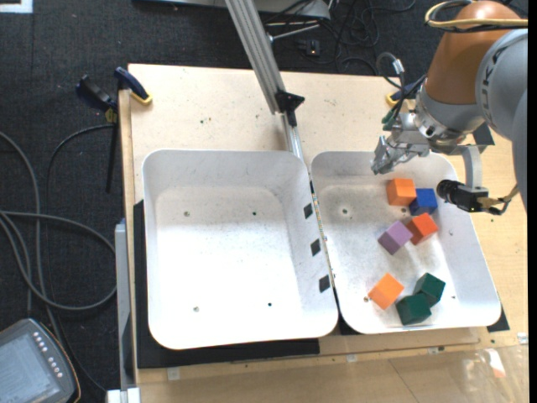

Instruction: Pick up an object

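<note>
Seven blocks lie in the right bin (pixel 361 317): two green and an orange nearest the camera, then purple, red, blue, and farthest the orange cube (pixel 400 191). Just beyond that cube hovers the end effector (pixel 388 163); whether it is open, I cannot tell.

A: What do the surfaces look like?

B: Two bins, the left bin (pixel 226 242) and the right bin (pixel 352 217), look like smooth white plastic, faintly glossy and peppered with dark specks. They sit on a bench (pixel 210 107) of pale, matt wood-like board.

A: And the small things?

B: The blocks, such as an orange block (pixel 401 191) and a green block (pixel 414 308), look matt, possibly foam or painted wood; which one is unclear.

A: The arm?

B: The arm (pixel 495 74) has smooth grey casing and a glossy orange band (pixel 461 53). The floor (pixel 59 166) looks like rough dark carpet.
</note>
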Controlling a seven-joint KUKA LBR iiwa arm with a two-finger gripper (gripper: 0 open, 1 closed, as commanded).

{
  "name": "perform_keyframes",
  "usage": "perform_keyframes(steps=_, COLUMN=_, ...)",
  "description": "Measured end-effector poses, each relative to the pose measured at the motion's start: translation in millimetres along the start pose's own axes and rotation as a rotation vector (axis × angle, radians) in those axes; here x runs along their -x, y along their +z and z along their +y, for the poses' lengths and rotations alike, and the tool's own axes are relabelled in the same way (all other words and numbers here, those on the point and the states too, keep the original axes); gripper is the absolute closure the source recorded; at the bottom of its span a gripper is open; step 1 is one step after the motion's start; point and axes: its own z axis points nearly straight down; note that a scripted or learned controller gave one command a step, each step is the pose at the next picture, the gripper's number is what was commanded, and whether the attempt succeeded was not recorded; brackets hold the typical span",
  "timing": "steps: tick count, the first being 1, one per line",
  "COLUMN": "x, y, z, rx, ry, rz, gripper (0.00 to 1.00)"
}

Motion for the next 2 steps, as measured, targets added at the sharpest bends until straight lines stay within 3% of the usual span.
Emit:
perform_keyframes(steps=1, x=0, y=-20, z=1, rx=-0.003, ry=0.001, rz=0.000, gripper=1.00)
perform_keyframes(steps=2, x=-49, y=-13, z=-6, rx=-0.009, ry=-0.003, rz=0.003, gripper=1.00)
